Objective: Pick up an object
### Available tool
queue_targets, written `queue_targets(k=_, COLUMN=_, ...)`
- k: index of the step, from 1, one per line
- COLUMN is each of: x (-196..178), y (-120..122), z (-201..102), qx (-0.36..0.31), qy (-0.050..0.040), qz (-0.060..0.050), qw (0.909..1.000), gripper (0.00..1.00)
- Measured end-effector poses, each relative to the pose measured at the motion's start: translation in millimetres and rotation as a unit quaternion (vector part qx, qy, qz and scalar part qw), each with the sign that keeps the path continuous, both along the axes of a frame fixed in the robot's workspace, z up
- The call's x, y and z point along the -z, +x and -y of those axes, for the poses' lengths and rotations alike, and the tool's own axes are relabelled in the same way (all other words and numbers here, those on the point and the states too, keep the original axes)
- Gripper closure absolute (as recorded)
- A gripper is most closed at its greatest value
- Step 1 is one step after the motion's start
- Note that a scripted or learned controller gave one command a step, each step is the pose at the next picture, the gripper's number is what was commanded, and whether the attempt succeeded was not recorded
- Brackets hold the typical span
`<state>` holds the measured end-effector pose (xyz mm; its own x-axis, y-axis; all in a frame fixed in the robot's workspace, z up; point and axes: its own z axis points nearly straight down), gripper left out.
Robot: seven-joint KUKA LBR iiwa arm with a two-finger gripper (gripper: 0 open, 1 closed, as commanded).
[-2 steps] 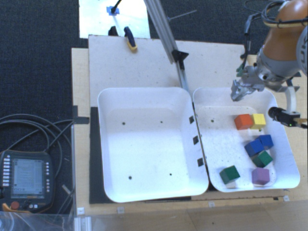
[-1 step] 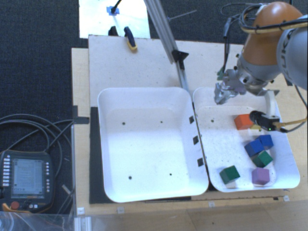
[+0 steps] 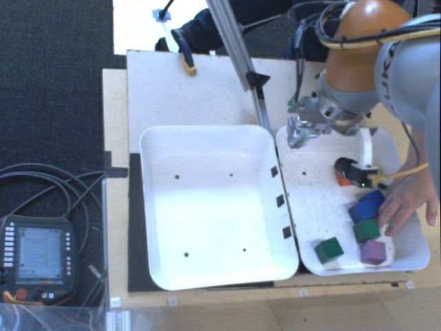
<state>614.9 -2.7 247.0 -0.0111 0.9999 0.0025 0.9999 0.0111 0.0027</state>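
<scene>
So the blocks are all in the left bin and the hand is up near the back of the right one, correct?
Not quite. The camera view shows the blocks, blue, two green and purple, lying in the right bin, at its near right corner. The hand is indeed near the back of the right one.

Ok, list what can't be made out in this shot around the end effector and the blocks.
- End effector: too small and blurred in the camera view to tell its fingers' state.
- Blue block: partly covered by a person's hand.
- Orange object: mostly hidden behind a black cable fitting.
</scene>
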Motion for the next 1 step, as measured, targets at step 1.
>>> queue_targets(k=1, x=-9.8, y=-9.0, z=-58.1, qx=0.0, qy=0.0003, qz=0.0, qw=1.0, gripper=1.0)
